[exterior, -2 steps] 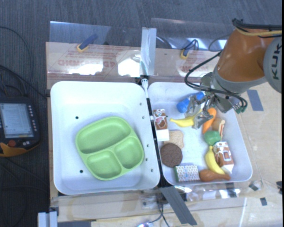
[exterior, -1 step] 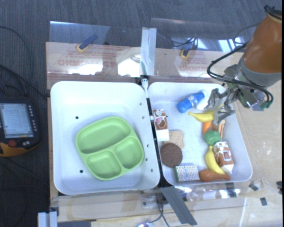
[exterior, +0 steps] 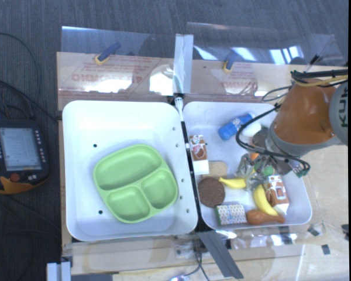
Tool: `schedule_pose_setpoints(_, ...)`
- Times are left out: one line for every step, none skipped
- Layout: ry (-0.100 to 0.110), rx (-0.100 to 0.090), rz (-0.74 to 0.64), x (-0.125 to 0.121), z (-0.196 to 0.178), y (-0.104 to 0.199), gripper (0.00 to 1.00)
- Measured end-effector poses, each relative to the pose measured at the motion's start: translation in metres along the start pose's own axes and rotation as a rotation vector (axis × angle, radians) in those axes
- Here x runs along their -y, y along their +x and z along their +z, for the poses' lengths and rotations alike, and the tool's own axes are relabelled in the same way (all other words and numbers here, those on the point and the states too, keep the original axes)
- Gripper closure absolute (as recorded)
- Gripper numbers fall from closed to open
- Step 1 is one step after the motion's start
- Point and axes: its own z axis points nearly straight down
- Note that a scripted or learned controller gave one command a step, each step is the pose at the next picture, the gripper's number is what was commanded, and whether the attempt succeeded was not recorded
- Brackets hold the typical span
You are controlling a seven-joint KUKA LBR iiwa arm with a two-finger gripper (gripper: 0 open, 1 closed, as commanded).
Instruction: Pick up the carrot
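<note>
- Right now the arm (exterior: 307,119) reaches over the right bin (exterior: 207,113) from its right side, the orange band sitting above the bin's middle-right.
- Below the band the gripper (exterior: 258,167) points down into the clutter near the bin's centre; wires and parts crowd it, so I cannot tell how it is set or whether it has anything.
- What I take for the carrot (exterior: 262,217), an orange-brown tapered thing, lies at the bin's front edge, toward the front right corner.
- Its long axis runs roughly along that front edge, thick end toward the bin's middle, tip toward the right wall.
- From the gripper the carrot lies straight toward the front edge, near but apart, with a banana (exterior: 262,201) between the two.
- That banana runs at a slant and looks to touch or just overlap the carrot's upper side; a small carton (exterior: 277,192) stands just beside it on the right.
- A second banana (exterior: 234,182), a brown disc (exterior: 210,191) and a green packet (exterior: 230,213) lie toward the bin's front left; the packet is just beside the carrot's thick end.
- A blue bottle (exterior: 234,127) lies near the back edge, well apart from the carrot.
- The left bin (exterior: 82,122) bears a green tray (exterior: 136,183).
- In my judgement the pick is not yet made: the gripper must shift frontward and close across the carrot's short width, and the crowding banana could foul it.
</note>
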Motion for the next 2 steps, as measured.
schedule_pose_setpoints(0.0, 0.006, 0.521, 0.074, 0.007, -0.052, 1.0)
schedule_pose_setpoints(0.003, 0.009, 0.458, 0.015, -0.086, -0.084, 1.0)
